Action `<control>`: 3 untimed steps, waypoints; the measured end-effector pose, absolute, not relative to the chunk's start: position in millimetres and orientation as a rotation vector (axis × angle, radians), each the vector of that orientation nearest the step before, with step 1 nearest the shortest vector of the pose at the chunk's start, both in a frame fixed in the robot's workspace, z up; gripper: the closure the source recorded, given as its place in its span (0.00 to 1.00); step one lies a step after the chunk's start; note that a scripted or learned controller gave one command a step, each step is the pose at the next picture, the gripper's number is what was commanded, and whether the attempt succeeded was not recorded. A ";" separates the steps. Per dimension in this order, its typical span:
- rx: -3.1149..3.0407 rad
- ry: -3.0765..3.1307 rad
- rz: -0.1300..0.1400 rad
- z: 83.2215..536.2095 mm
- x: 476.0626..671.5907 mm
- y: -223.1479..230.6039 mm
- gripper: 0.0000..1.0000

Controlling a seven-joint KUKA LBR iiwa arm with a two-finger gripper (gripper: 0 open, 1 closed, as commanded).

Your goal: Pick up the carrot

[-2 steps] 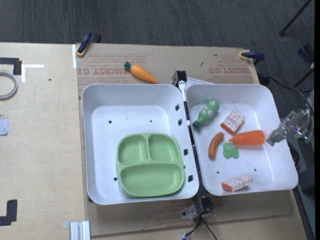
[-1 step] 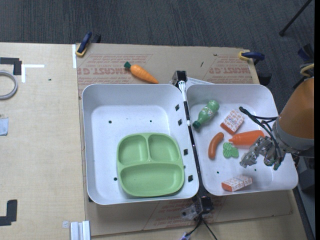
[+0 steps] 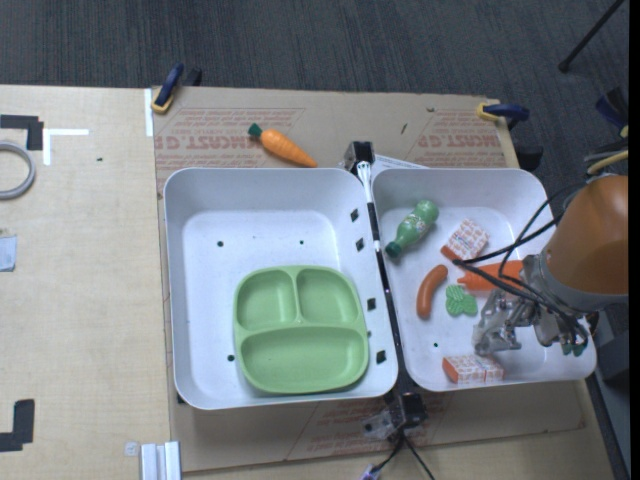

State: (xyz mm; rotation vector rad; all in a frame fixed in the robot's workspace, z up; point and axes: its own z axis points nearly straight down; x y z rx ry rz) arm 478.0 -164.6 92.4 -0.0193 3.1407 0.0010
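Beyond the left bin's far rim, the carrot lies on cardboard, slanted, green end leftward, well up-left of my gripper in the right bin; whether my gripper is apart, I cannot tell.

camera: up high, looking down at a slant
sees: both bins, arm at right

Left bin: green divided plate. Right bin: green bottle, sausage, green leafy piece, two red-and-white packets, apart. Bench: cardboard sheet, blue clamps.
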 end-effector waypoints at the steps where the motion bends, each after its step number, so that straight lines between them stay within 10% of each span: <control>1: -0.019 3.125 -0.003 94.4 481.8 -164.8 0.00; 2: 0.038 3.137 0.000 148.6 584.9 -165.2 0.00; 3: -0.009 3.138 0.001 92.8 622.3 -110.0 0.00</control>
